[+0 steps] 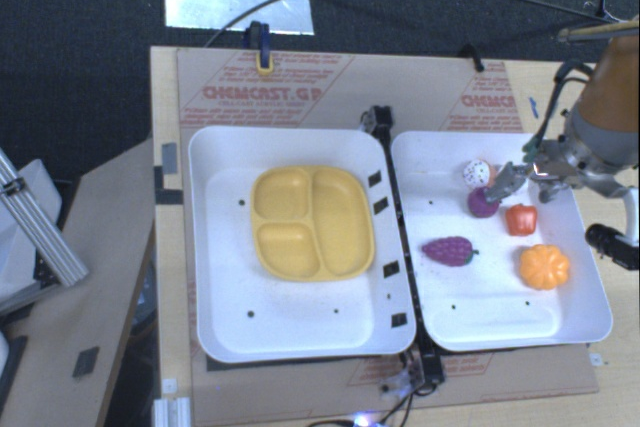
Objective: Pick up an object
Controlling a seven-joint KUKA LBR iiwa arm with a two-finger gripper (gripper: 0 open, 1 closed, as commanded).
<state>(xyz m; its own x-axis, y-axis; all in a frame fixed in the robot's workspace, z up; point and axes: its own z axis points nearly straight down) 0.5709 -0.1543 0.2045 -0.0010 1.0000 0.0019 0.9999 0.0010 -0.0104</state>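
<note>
In the right bin [575, 310] our pincer [507, 183] hovers just above the small purple toy fruit [483, 205]; we cannot tell its state. The fruit looks light, hard and smooth, likely slippery, so we would grip across its widest middle.

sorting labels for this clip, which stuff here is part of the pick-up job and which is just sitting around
Part of the job:
- gripper, low over the right bin
- purple round toy by the gripper
- white ball
- red pepper toy
- purple grape bunch
- orange pumpkin toy

Just lying about:
- yellow divided tray in the left bin
- blue clamp
</note>
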